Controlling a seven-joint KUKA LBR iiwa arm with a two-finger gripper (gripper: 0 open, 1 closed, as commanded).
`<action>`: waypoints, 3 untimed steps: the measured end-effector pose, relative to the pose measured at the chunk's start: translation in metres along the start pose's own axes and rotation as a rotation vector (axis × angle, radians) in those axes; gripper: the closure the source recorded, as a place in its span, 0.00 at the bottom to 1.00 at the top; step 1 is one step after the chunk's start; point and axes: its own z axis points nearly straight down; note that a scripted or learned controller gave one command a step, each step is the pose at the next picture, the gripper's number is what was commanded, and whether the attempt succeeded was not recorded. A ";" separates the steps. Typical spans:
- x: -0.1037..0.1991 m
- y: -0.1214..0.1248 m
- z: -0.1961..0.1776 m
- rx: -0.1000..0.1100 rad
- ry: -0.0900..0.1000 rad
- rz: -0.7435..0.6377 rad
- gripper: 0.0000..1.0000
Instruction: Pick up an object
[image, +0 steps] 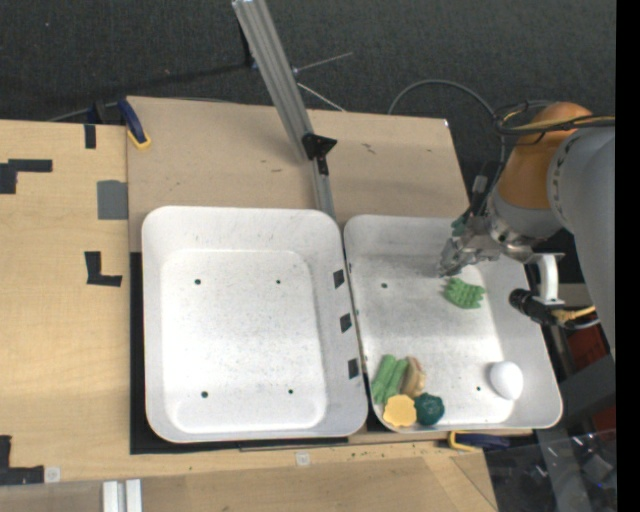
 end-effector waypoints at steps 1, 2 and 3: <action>0.002 -0.006 -0.045 -0.005 0.001 0.003 1.00; -0.001 -0.004 -0.088 -0.004 0.001 0.003 1.00; 0.002 0.001 -0.152 -0.008 0.000 0.002 1.00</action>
